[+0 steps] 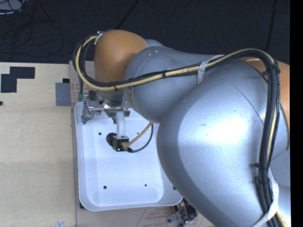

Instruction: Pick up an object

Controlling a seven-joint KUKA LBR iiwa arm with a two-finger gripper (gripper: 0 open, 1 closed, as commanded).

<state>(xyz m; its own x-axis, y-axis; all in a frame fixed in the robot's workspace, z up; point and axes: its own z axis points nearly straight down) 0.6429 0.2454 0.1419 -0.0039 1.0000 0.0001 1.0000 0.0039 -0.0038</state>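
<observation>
My gripper (102, 109) hangs over the far end of the left white bin (118, 183), just inside its back rim, under the orange wrist band (118, 51). The bulky grey arm (213, 126) reaches in from the right and hides the right bin and the right part of this one. The bin floor that shows is plain white with a few small dark holes.
A pale wooden bench top (33, 150) lies left of the bin, with black (16, 77) and grey (62, 93) flat patches at its back. Printed cardboard and a dark metal piece (182, 215) sit by the bin's near right corner.
</observation>
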